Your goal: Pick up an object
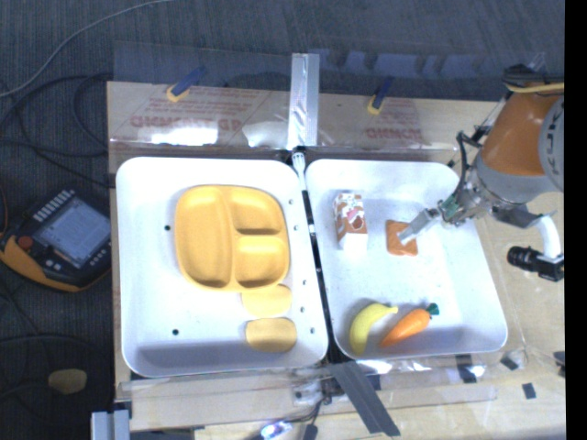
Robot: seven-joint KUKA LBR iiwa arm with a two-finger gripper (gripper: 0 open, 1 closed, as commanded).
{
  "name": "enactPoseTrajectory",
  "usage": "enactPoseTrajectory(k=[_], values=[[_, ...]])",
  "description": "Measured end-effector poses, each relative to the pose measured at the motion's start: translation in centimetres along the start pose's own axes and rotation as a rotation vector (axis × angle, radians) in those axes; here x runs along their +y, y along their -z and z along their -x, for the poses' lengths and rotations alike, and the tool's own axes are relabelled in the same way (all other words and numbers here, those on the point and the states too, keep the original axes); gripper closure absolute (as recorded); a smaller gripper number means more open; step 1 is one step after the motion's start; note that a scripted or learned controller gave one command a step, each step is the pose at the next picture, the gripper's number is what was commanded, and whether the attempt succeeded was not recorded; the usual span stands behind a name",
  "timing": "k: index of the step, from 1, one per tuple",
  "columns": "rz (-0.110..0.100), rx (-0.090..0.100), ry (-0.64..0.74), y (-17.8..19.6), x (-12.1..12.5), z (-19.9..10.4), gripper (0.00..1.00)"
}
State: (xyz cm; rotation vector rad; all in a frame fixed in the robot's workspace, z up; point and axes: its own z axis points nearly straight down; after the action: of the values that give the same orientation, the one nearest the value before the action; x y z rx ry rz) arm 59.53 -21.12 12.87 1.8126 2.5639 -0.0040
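Left bin (138,273) carried a yellow tray (229,235) with bare floor around it. Right bin (477,282): carton (349,216) by the divider, banana (369,324) and carrot (406,324) at the near edge. Gripper (410,232) sat over an orange block (400,239) mid-bin; grip state undeterminable.

Bright, even overhead light, glare on the plastic sheet (197,122), slightly soft focus.

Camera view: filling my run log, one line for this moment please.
gripper over orange block | right bin | grasp unconfirmed | carrot, banana untouched
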Motion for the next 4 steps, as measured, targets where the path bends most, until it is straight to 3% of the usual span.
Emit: enactPoseTrajectory(k=[1,2,3,4], values=[[0.006,-0.006,0.064,-4.0,0.9,-2.3,0.0],[0.013,-0.006,0.065,-2.9,1.1,-2.4,1.0],[0.0,0.001,-0.162,9.2,5.6,-6.4,1.0],[-0.001,0.0,-0.256,15.0,9.1,-7.6,1.0]])
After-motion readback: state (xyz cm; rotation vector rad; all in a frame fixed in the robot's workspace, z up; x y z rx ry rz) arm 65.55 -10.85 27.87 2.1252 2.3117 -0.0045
